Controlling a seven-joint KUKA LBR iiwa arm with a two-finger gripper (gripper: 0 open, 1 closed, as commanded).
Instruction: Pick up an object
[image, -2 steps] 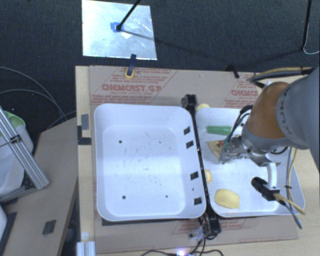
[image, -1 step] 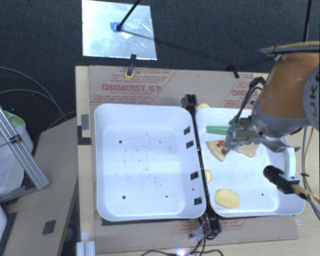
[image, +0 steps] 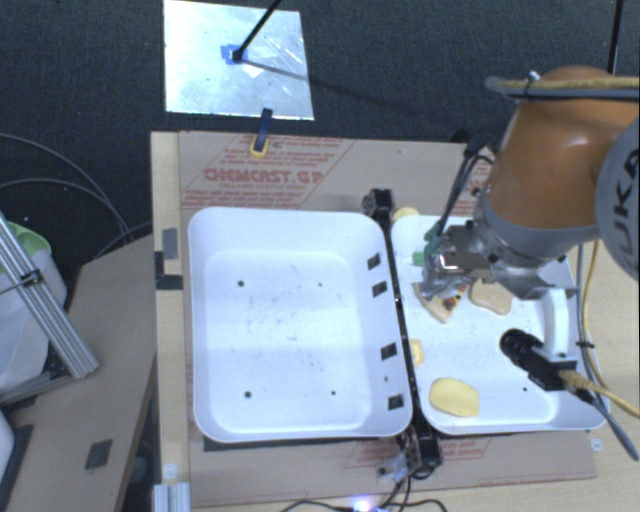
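Observation:
My gripper (image: 440, 285) hangs low over the left part of the right bin (image: 500, 410), under the orange band of the arm. Just below it lies a tan wedge-shaped piece (image: 440, 307) with small red spots beside it. A second tan piece (image: 492, 297) lies to its right, partly under the arm. A yellow oval object (image: 455, 397) rests near the bin's front edge, and a small yellow bit (image: 415, 351) sits by the left wall. A pale round object (image: 405, 214) peeks out at the bin's back left corner. A green object (image: 420, 257) shows beside the gripper.
The left bin (image: 290, 320) stands beside the right one, with a black divider with clips (image: 392, 310) between them. A black cylindrical part on the arm (image: 535, 360) overhangs the right bin's right side. Cables run along the right edge.

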